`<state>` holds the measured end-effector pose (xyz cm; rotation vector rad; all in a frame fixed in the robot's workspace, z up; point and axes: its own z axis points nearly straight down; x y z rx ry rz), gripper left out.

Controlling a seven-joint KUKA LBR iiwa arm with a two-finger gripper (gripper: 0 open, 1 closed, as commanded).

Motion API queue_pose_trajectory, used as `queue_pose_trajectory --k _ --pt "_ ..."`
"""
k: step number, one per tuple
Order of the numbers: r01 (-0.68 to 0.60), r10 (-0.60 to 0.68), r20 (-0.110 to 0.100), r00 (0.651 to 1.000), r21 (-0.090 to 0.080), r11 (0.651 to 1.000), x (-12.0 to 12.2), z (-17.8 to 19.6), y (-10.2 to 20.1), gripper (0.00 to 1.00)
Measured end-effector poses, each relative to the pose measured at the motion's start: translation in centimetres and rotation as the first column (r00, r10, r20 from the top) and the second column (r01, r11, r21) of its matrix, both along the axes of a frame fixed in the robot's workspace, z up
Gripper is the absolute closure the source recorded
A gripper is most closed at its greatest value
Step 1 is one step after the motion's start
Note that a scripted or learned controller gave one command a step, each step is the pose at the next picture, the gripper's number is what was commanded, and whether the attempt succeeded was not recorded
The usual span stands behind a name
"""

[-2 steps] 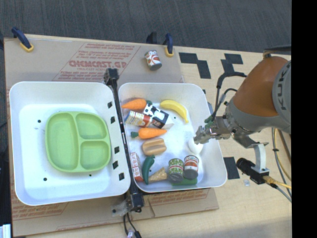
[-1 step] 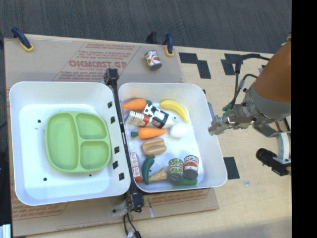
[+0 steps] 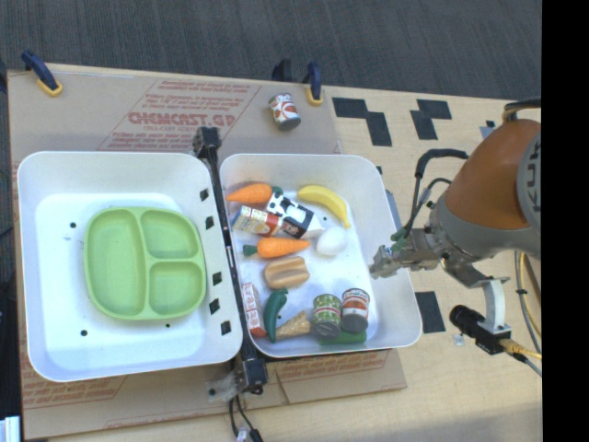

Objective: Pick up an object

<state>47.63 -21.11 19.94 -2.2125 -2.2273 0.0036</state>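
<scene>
The right bin (image 3: 368, 175) holds several toy foods: a banana (image 3: 326, 201), two carrots (image 3: 250, 192) (image 3: 282, 246), a white egg (image 3: 331, 240), a bread roll (image 3: 284, 272), a green pepper (image 3: 274, 308), a cone (image 3: 291, 325), two small cans (image 3: 324, 310) (image 3: 355, 308) and a small bottle (image 3: 260, 219). My gripper (image 3: 385, 262) hangs at the bin's right rim, just right of the egg and above the cans. Nothing shows between its fingers.
The left bin (image 3: 37, 191) carries a green divided plate (image 3: 144, 262). A small can (image 3: 284, 110) lies on the cardboard behind the bins. The arm's orange band (image 3: 497, 178) and cables (image 3: 433, 168) stand to the right of the right bin.
</scene>
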Motion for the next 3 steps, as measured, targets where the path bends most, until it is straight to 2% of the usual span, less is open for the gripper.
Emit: queue_pose_trajectory --k 1,2,3 --pt "0.000 0.000 0.009 1.000 -0.004 1.000 0.2 12.1 -0.1 1.00" --pt "0.000 0.000 0.002 1.000 -0.001 1.000 5.3 7.7 0.0 1.00" --pt "-0.001 0.001 -0.001 1.000 0.001 1.000 10.5 0.0 0.1 1.00"
